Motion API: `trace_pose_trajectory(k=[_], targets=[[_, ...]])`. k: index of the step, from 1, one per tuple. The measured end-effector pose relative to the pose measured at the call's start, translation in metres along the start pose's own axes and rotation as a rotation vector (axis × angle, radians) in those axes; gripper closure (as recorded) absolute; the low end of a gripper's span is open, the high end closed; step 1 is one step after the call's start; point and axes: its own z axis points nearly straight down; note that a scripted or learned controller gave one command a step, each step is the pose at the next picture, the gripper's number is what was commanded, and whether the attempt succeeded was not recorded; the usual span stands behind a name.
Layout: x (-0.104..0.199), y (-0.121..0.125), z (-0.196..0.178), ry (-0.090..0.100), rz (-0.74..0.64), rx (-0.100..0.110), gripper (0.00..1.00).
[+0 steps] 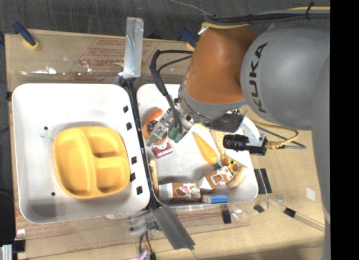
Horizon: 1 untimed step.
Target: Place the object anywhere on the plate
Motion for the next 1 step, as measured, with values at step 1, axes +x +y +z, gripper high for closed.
trace_pose_trajectory(k=[1], targets=[[0.0000, 0.0000, 0.0000, 0.000, 0.000, 0.000, 0.00]])
